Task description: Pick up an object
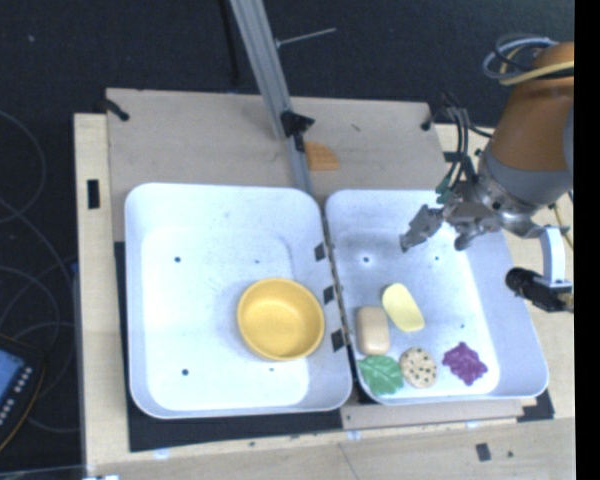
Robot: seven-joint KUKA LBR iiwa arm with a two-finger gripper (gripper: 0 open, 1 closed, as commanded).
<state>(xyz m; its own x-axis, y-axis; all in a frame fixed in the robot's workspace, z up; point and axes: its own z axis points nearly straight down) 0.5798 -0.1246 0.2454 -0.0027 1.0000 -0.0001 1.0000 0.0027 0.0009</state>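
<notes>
Two shallow white bins are seen from above, side by side on a wooden bench point(210, 133). In the left bin point(180, 228), a yellow bowl point(279, 318) is set upright towards five o'clock, near the divider between the bins. In the right bin point(500, 318), five small objects are grouped at the six o'clock end: a pale yellow block point(403, 307), a tan block point(372, 330) touching it at its eight o'clock, a green piece point(381, 373), a speckled cookie point(418, 367) and a purple grape cluster point(465, 362). The gripper point(438, 234) is positioned over the twelve o'clock part of the right bin, well apart from these objects. Its two fingers point(417, 230) are spread apart, and nothing is held between them. The grey and orange arm point(535, 118) is seen at three o'clock.
</notes>
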